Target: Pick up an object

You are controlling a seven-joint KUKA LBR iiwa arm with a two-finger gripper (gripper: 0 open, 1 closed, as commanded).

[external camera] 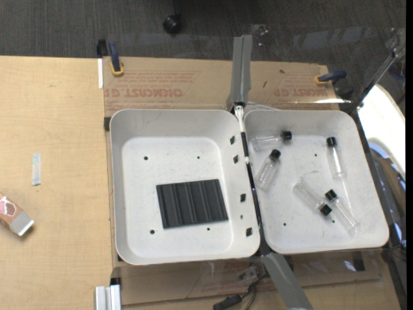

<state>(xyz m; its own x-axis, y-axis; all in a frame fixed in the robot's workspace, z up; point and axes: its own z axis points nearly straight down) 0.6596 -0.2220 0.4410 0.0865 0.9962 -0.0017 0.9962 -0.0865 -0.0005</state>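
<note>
Dark grey carpet (310,8) fills the room beyond the table (51,121), whose top is pale wood on the left and covered with brown cardboard (174,82) under the two white bins. Blue-and-orange clamps (113,60) pin the cardboard at its far edge. On the bare wood lie a small grey strip (36,170) and a red-and-white item (14,216) near the left edge.

Within the left bin (129,173) a dark ribbed pad (192,203) lies flat near the middle, with open white floor all round it. Across the right bin (368,173) lie several clear vials with black caps: two near the dividing rim (268,168), one by the far right wall (335,156), and two touching near the middle (326,202). Free floor remains along that bin's near edge. Whether the jaws are spread or pressed together cannot be told.
</note>
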